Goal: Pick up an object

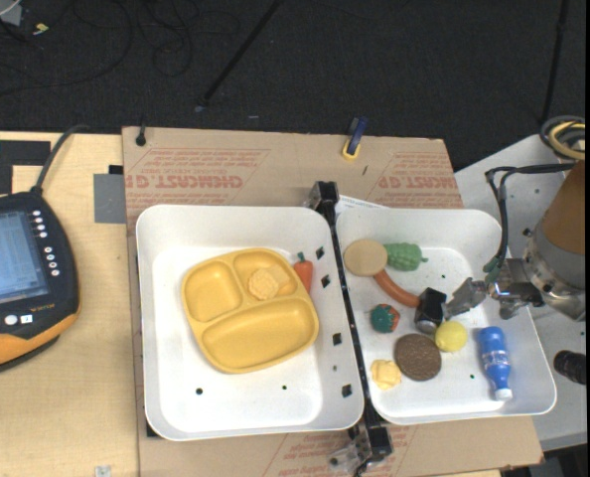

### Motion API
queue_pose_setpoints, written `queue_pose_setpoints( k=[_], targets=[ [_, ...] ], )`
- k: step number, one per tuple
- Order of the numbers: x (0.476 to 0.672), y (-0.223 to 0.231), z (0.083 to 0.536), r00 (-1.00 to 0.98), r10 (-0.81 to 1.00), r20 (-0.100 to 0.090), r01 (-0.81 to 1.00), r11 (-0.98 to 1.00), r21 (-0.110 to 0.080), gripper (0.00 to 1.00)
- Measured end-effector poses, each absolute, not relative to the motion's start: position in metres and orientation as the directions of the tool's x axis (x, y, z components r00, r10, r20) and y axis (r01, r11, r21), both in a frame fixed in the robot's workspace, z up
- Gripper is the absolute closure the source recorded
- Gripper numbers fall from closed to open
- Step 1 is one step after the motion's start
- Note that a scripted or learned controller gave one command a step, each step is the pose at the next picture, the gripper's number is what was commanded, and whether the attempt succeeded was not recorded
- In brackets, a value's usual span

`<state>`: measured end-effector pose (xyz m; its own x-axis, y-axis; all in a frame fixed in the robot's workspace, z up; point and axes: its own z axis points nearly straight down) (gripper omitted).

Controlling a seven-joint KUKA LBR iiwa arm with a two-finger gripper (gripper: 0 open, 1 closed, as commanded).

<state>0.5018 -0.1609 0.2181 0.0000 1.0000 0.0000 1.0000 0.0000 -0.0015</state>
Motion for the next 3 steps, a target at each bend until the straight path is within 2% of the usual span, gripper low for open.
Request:
queue_pose_setpoints(
  k=[1, 2, 3],
  targets=[
    [0.474, -0.176, 0.093, 0.002, 1.000, 0.003, 1.000, -0.002, -0.007, 0.00],
    [0.512, -0.052, 0.192, -0.015, 1.000, 0.005, 1.000, 0.015, 0.007, 0.00],
    [0.508, -0.061, 0.197, 0.001, 1.000, 0.002, 1.000, -0.001, -0.005, 1.00]
  ],
)
